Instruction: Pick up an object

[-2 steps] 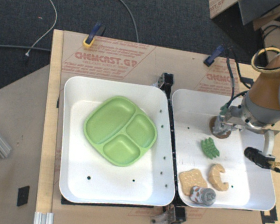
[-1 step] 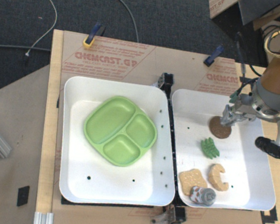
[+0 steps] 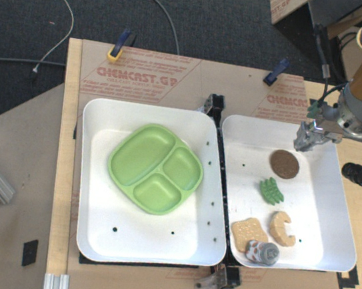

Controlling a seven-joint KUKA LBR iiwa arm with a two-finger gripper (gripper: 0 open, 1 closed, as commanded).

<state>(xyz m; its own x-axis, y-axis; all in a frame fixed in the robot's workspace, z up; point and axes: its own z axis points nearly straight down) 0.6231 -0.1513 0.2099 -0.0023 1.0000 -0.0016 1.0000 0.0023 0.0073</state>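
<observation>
- Camera view: gripper (image 3: 305,140) hangs over the right bin's (image 3: 343,198) far edge, just beyond the brown disc (image 3: 284,164); finger opening unclear, nothing visibly held.
- Green plate (image 3: 156,168) lies in the left bin (image 3: 89,214).

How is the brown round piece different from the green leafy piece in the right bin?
The brown round piece is a smooth dark disc; the green leafy piece has a jagged, ridged outline. The brown one lies nearer the gripper; the green one lies nearer the bin's middle. Both are small, lie loose in the right bin and touch nothing else.
</observation>
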